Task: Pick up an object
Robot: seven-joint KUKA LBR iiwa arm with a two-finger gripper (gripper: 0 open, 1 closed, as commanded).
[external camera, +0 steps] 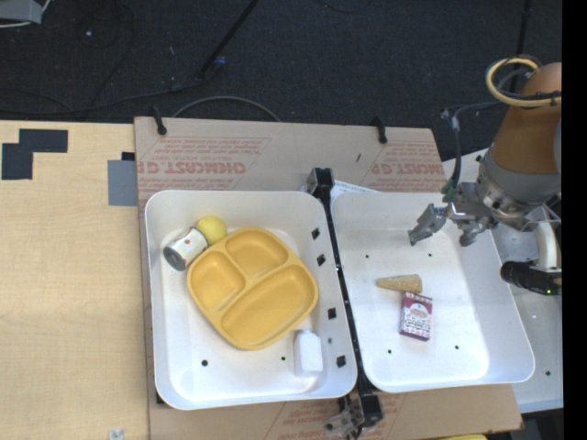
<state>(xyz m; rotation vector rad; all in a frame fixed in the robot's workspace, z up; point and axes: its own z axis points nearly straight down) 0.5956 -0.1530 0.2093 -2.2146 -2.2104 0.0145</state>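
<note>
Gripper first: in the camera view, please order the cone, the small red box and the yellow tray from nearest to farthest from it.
From the gripper:
1. Cone, right bin, just below-left of it.
2. Small red box, right bin, lower.
3. Yellow tray, left bin, farthest.

Right bin [495,356] is mostly open floor: just a cone [400,283] and small box [415,317] near the middle, box at 5 o'clock from the cone. Left bin [183,374] is crowded, with a yellow tray [252,287] hogging the center, a bottle [183,247] and ball [212,228] at its 10 o'clock, and a white block [307,352] at 5.
</note>
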